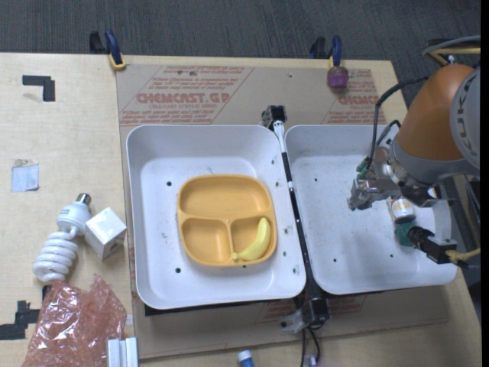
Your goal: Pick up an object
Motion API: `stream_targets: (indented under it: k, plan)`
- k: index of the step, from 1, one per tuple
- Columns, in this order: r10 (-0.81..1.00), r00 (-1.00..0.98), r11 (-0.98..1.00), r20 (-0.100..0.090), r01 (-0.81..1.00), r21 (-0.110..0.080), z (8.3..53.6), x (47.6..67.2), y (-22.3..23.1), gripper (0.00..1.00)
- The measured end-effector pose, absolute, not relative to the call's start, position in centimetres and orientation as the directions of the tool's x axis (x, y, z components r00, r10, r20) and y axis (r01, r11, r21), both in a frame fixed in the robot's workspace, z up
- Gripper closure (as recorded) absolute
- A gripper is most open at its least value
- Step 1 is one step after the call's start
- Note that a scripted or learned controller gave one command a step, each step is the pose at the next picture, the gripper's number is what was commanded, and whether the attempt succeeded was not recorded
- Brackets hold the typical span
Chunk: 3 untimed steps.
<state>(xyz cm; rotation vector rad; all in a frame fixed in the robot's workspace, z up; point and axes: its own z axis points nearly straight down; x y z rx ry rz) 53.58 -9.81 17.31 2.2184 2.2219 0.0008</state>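
Hanging over the right bin [336, 270] at the right of the frame, the gripper [361, 193] points toward the bin's middle, below the orange band [435, 121] of the arm; whether it is apart or together cannot be told. In the left bin [153, 205], at frame centre, sits a yellow tray [214, 205] with 3 compartments, and a banana [258, 243] lies in its lower right compartment, well apart from the gripper. On the bench [61, 151] at lower left lie a bulb [63, 239], a white cube [105, 232] touching it, and crumpled pink wrap [72, 319].
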Motion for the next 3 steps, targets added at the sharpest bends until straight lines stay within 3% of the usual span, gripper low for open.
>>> stream_targets:
  k: [1, 2, 3]
  plan:
    - [1.000, -0.002, 0.002, -0.001, 1.000, 0.001, 19.2, 57.7, -6.0, 1.00]
    - [1.000, -0.002, 0.002, -0.001, 1.000, 0.001, 19.2, 57.7, -6.0, 0.00]
    - [1.000, 0.001, -0.001, -0.001, 1.000, -0.001, 9.2, 55.5, -11.1, 0.00]
